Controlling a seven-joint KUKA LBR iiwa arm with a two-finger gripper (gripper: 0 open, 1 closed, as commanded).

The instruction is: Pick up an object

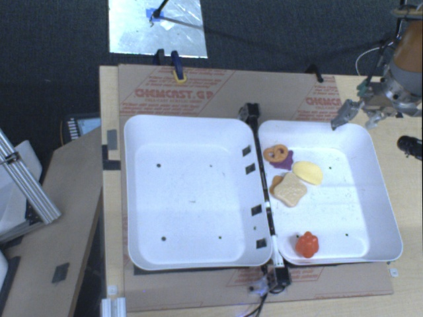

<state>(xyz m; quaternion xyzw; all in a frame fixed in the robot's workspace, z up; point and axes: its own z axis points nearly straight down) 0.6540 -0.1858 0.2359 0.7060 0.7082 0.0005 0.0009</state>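
**Operator:** Report end effector position and state.

**Technician:** The end effector point(360, 113) sits at the upper right of the camera view, above the far right corner of the right bin point(380, 197). Its two fingers are spread apart, one pointing down-left toward the bin rim, the other to its right. Nothing lies between them.

**Operator:** Contents of the right bin?

**Technician:** Four items, all in the left half. A brown pretzel point(275, 154) lies nearest the far rim, touching a small purple piece point(285, 162) just beside it. A yellow oval item point(308, 173) lies to the right of those. A tan bread slice point(290, 191) lies just below the yellow item, touching or nearly touching it. A red-orange item point(307, 244) lies apart from the group, near the front rim.

**Operator:** Distance between end effector and items?

**Technician:** Well apart. All items rest on the bin floor.

**Operator:** Left bin?

**Technician:** The left bin point(135, 197) stands beside the right bin; the two touch along a central black seam with clips. Both rest on a cardboard sheet point(198, 91) on the table point(410, 197).
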